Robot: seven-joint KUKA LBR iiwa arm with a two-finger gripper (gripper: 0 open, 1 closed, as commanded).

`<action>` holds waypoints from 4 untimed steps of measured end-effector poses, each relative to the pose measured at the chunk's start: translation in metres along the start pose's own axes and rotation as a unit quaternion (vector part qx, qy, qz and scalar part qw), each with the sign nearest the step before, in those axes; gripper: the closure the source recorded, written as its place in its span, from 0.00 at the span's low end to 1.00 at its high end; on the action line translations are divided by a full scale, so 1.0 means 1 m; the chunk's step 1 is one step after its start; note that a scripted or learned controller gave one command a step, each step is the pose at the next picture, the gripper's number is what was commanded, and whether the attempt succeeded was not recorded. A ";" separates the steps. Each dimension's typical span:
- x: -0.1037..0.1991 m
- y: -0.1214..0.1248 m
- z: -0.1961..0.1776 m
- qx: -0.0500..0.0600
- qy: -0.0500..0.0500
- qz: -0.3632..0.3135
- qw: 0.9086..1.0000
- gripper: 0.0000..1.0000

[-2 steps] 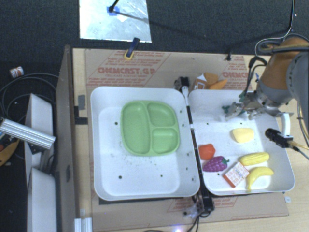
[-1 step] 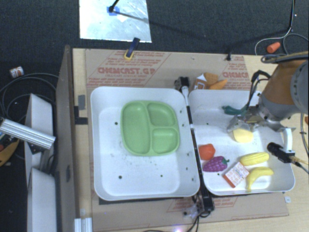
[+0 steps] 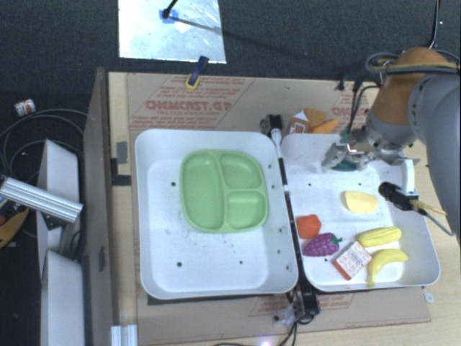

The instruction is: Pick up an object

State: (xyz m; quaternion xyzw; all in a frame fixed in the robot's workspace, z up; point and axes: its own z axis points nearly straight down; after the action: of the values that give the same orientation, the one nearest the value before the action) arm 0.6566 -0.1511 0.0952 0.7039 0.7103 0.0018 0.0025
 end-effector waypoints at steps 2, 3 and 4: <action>-0.019 0.017 -0.007 -0.005 -0.002 0.000 1.000 1.00; -0.021 -0.026 -0.043 0.002 0.000 0.005 1.000 1.00; 0.053 -0.039 -0.115 0.000 0.001 -0.001 1.000 1.00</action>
State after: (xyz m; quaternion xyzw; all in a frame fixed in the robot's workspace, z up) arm 0.6162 -0.0979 0.2101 0.7035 0.7107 0.0024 0.0020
